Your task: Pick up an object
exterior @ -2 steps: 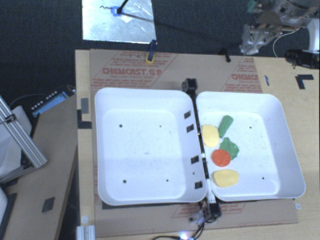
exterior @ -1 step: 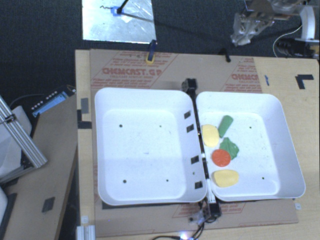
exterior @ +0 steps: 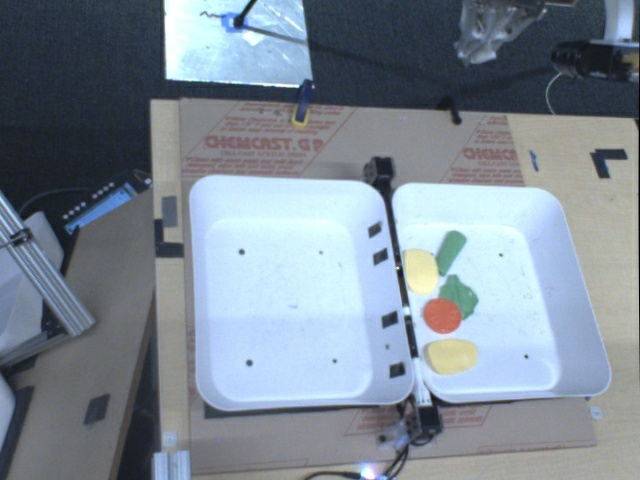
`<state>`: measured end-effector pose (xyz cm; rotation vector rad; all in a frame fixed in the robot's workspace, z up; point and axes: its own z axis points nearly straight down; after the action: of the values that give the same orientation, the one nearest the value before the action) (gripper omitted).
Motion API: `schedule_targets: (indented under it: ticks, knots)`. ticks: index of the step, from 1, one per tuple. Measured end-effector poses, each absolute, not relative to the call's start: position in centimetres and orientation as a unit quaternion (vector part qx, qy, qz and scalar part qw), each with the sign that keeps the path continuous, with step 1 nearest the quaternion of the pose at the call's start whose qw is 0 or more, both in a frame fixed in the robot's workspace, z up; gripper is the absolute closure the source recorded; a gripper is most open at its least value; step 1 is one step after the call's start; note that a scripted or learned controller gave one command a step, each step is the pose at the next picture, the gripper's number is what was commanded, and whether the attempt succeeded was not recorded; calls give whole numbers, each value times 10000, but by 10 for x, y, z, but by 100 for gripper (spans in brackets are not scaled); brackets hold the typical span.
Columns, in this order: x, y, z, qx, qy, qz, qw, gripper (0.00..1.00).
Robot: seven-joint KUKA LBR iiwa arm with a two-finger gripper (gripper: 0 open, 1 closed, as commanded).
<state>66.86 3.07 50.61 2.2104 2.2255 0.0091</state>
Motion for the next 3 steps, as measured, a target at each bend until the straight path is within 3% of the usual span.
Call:
schedule_targets:
  ticks: [1,2,3]
  knots:
    - [668,57,537,7048,7094,22,17,100]
    - [668,-14,473,7089,7053,-22,-4,100]
    - [668,12,532,7052,7090,29,27,100]
